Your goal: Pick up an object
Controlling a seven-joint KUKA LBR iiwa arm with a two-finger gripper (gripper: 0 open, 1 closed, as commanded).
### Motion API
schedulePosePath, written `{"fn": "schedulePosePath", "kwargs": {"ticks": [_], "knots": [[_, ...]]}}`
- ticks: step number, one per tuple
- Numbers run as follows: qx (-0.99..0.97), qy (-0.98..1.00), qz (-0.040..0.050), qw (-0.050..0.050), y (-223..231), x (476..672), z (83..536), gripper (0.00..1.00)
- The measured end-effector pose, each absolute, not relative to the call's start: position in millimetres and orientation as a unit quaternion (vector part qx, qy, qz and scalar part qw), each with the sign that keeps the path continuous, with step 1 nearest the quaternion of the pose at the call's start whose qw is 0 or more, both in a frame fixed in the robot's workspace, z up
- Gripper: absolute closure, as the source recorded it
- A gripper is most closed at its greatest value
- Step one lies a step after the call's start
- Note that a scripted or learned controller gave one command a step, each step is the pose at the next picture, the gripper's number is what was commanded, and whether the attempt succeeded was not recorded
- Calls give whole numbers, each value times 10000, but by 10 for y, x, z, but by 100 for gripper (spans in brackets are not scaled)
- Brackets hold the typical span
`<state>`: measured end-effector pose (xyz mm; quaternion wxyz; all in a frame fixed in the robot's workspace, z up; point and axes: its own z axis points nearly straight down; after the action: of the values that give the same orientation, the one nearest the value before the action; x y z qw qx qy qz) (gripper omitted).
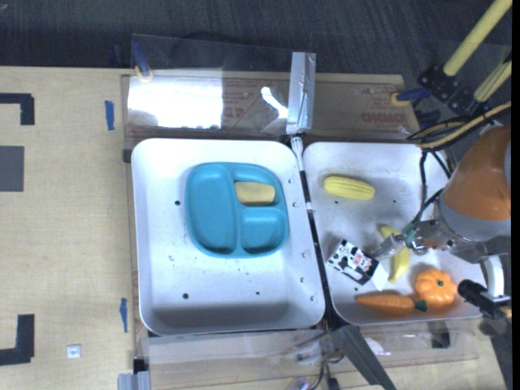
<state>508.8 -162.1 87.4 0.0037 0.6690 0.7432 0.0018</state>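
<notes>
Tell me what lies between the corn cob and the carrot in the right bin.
In the camera view, between the corn cob and the carrot lie a black-and-white patterned block and a yellow banana, with the gripper by the banana.

A light wooden bench [57,242] carries black tape marks [20,108] and blue tape bits [109,114]. Behind it lies dark grey carpet floor [244,6].

A robotics lab: two white bins [154,299] sit side by side on a plywood tabletop [65,218] marked with black tape corners [23,108] (blue tape too), a clear shield [211,88] at the far edge, cables [455,120] at right.
</notes>
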Motion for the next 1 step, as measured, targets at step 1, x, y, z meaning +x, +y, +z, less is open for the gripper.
{"fn": "schedulePosePath", "kwargs": {"ticks": [1], "knots": [[6700, 7423, 30, 65, -1626, 5103, 989, 100]]}}
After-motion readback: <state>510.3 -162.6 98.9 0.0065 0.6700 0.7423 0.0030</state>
